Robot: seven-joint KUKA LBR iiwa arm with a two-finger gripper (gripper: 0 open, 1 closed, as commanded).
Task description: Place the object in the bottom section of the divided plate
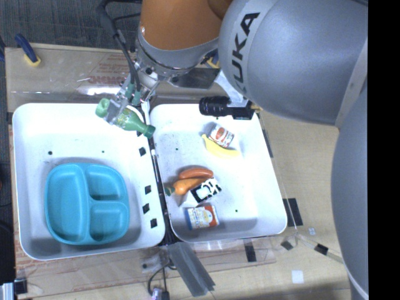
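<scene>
The blue divided plate (87, 204) lies in the near part of the left bin (31, 136), with one long section on its left and two smaller ones on its right. My gripper (130, 97) hangs over the far right corner of that bin. A green bottle (128, 119) sits tilted between its fingers, cap end pointing down and right toward the wall between the bins. The bottle is well beyond the plate and to its right, apart from it.
The right bin (262, 186) holds a small can on a yellow piece (221, 140), an orange carrot and sausage (192, 177), a black-and-white item (206, 191) and another can (201, 217). The arm's large grey body covers the upper right.
</scene>
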